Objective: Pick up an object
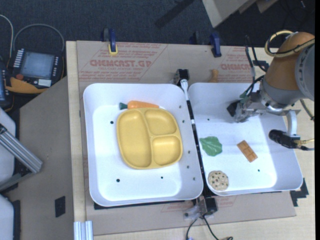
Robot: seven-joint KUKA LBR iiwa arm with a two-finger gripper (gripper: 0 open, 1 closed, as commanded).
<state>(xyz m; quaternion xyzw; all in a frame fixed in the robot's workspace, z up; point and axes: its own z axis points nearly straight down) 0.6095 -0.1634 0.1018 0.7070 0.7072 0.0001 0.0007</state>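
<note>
White plastic, left bin (100, 184): a yellow divided plate (149, 137) is seen lying near the middle, with an orange carrot (143, 104) touching its far rim; the carrot is judged hard to reach from above because it is wedged against the plate.
White plastic, right bin (280, 176): three small things are laid well apart on the floor of the bin, which is judged to leave room around each for a grasp from above.
Green leaf (211, 145): set near the divider between the bins.
Brown cracker (247, 151): set near the middle of the right bin, lying at a slant.
Round cookie (218, 180): set near the front rim of the right bin.
Brown counter (75, 134): both bins are carried side by side, held by blue clamps (111, 40) at the far edge.
Arm: the right bin is entered from the right, with the orange band (286, 66) above the wrist.
Hand (239, 110): it is seen low over the far part of the right bin, apart from the leaf, cracker and cookie; nothing is seen held, and it cannot be told how far it is opened.
Task status: no object is judged to be picked up yet.
</note>
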